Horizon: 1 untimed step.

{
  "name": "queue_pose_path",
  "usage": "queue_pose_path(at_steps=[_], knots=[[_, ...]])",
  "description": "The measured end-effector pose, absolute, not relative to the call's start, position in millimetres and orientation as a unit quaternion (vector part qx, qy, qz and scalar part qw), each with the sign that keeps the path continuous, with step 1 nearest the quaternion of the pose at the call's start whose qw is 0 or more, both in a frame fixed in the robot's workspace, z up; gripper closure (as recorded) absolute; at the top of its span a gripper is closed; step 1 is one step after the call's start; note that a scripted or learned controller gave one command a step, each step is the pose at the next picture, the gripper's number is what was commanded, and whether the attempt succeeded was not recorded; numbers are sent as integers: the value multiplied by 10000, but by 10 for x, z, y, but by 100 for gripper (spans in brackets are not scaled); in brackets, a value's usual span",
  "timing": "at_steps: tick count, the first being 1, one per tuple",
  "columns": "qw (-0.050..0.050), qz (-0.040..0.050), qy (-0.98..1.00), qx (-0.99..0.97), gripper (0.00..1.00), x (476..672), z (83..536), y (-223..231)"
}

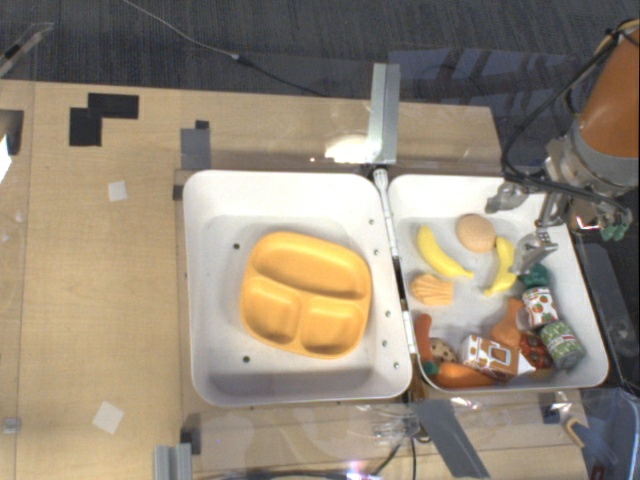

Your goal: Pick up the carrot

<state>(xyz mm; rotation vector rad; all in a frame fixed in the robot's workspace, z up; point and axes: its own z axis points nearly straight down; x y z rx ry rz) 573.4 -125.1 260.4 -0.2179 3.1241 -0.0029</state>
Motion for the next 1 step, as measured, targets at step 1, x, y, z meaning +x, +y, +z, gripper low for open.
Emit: queue_pose_path(at_steps=[1], knots=[[54, 8, 9949, -1010, 0, 5828, 1136, -983]])
